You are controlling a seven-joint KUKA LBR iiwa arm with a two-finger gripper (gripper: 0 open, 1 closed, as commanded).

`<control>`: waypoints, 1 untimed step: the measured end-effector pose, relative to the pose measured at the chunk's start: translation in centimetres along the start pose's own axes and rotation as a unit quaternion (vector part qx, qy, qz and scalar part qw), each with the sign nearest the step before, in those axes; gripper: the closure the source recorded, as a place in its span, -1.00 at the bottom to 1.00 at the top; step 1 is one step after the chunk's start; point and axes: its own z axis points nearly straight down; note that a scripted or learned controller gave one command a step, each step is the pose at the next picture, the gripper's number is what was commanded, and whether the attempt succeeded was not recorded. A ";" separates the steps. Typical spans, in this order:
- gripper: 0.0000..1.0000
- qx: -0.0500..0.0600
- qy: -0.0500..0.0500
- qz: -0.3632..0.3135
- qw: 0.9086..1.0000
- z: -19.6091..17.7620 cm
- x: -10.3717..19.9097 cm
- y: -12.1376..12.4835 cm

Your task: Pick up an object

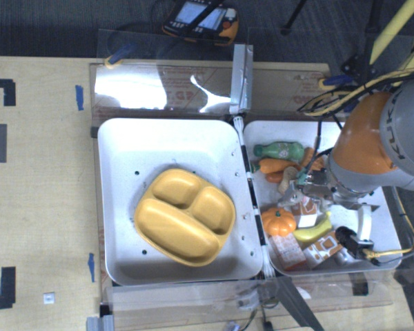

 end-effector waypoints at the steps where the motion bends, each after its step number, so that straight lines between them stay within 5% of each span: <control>1: 1.00 0.000 -0.001 0.001 1.000 -0.8 -0.1 0.1</control>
